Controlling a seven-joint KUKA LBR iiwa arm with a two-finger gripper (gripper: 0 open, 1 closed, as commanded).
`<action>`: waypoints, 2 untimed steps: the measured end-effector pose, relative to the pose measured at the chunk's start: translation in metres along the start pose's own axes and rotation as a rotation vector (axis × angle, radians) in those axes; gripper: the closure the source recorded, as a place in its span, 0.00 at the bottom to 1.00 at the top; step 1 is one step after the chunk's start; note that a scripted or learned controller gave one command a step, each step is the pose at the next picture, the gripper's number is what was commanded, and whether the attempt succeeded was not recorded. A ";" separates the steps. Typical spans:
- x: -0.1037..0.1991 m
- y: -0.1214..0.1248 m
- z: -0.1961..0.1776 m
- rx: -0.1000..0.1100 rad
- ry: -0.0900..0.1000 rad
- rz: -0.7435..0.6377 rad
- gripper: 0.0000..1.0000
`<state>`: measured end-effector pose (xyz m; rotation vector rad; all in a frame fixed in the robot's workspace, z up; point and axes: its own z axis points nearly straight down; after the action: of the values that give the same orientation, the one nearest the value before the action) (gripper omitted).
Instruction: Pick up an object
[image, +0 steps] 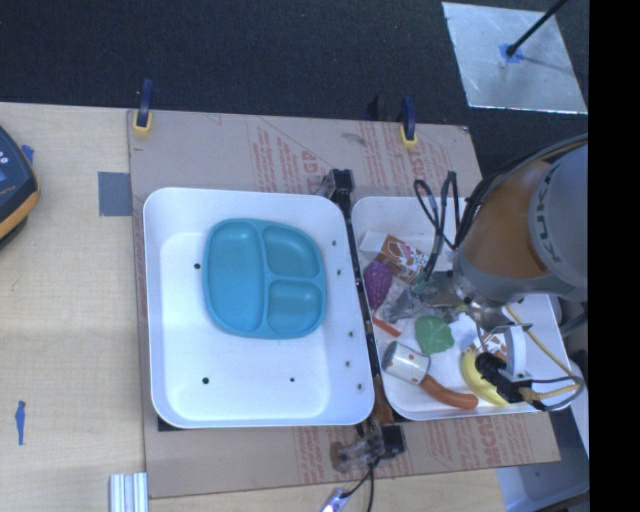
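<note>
A: In the right bin (560, 330), the arm (520, 235) is leaning in from the right, its orange band sitting over the clutter. The gripper (432, 290) is hanging low among the objects near the bin's middle, by my reading.

B: Is it gripping anything?

A: I cannot tell whether it is apart or together; the wrist is hiding it from above. Nothing is showing clearly clamped in it.

B: What is lying there to pick?

A: A purple piece (377, 283) is lying near the divider, a printed packet (402, 254) just above it, a green object (435, 334) just below the gripper, a small metal cup (404, 361) tipped on its side, an orange carrot-like stick (450, 394) along the near edge, and a yellow banana (482, 378) beside that.

B: And the left bin (180, 390)?

A: It is holding a blue divided plate (265, 278), well apart from the arm.

B: So how far along is the task?

A: I am judging it as the reaching stage: the arm is down at the pile, but no object is looking lifted. Grasping and raising are remaining.
</note>
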<state>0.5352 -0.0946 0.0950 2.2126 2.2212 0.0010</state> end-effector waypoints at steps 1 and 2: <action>-0.051 0.116 0.001 0.038 0.014 -0.006 0.00; -0.050 0.116 0.003 0.037 0.010 -0.006 0.00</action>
<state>0.6517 -0.1439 0.0932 2.2295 2.2517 -0.0296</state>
